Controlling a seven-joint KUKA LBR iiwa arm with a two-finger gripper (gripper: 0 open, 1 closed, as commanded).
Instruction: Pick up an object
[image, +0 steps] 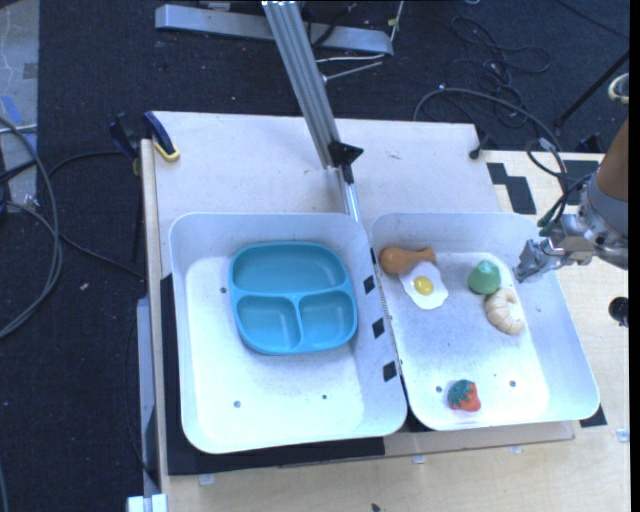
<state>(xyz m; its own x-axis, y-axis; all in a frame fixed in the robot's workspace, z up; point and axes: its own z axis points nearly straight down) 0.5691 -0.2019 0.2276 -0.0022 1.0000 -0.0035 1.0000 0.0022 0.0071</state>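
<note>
The 2 white bins, left (200, 400) and right (560, 340), look like smooth matt plastic with a faint grey speckle, and the blue compartment tray (293, 297) in the left one is smooth plastic with a soft sheen. The toy foods in the right bin, a fried egg (425, 289), drumstick (405, 259), green piece (485, 277), croissant (504, 311) and strawberry (463, 396), appear to be moulded plastic with a slightly glossy finish. The table (250, 160) is pale, matt, wood-like board, the slanting bar (305, 80) at the far side is brushed metal, and the hand (530, 262) at right looks like dull grey metal.
</note>
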